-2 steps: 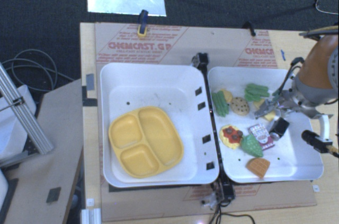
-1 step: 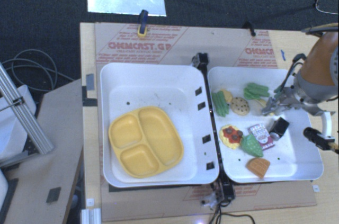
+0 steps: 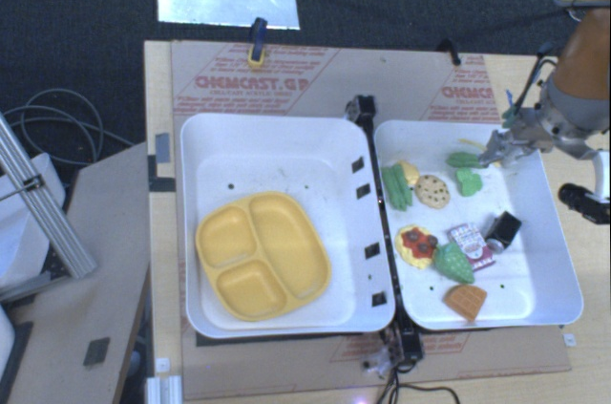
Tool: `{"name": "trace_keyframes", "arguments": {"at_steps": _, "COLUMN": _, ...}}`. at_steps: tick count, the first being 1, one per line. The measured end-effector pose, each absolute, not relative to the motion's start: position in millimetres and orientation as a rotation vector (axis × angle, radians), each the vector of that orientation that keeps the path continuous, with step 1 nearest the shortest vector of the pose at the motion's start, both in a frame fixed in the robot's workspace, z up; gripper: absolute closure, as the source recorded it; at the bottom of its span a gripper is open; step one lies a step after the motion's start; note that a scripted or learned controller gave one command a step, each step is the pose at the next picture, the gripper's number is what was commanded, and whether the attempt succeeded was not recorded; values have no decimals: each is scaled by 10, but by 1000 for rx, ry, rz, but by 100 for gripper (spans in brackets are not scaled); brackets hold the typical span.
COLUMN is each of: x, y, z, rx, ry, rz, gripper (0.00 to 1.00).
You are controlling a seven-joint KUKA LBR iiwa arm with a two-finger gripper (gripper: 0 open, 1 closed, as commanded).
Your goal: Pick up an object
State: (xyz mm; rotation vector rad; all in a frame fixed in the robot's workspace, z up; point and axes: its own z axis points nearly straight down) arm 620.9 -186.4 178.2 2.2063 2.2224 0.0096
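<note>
Cardboard-topped bench (image 3: 286, 82) on dark carpet (image 3: 76, 1); gripper (image 3: 498, 150) state perhaps unreadable, cannot tell.

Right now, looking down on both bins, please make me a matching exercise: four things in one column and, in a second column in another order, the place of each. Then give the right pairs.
Things:
1. yellow plastic tray with three compartments
2. round tan cookie with dark chips
3. orange wedge-shaped toy
4. small black block

Places:
A. right bin, near its front edge
B. left bin
C. right bin, right of the red and white packet
D. right bin, beside the green pea pod

Pairs: 1-B, 2-D, 3-A, 4-C
</note>
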Motion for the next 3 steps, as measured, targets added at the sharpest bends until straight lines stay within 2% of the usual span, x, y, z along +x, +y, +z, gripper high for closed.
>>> {"name": "trace_keyframes", "arguments": {"at_steps": 1, "x": 6091, "y": -1274, "z": 2151, "rx": 2210, "ry": 2229, "rz": 5, "gripper": 100}}
{"name": "trace_keyframes", "arguments": {"at_steps": 2, "x": 6089, "y": -1308, "z": 2131, "rx": 2215, "ry": 2224, "rz": 3, "gripper": 0}}
{"name": "trace_keyframes", "arguments": {"at_steps": 3, "x": 6044, "y": -1892, "z": 781, "rx": 2226, "ry": 2218, "rz": -5, "gripper": 0}}
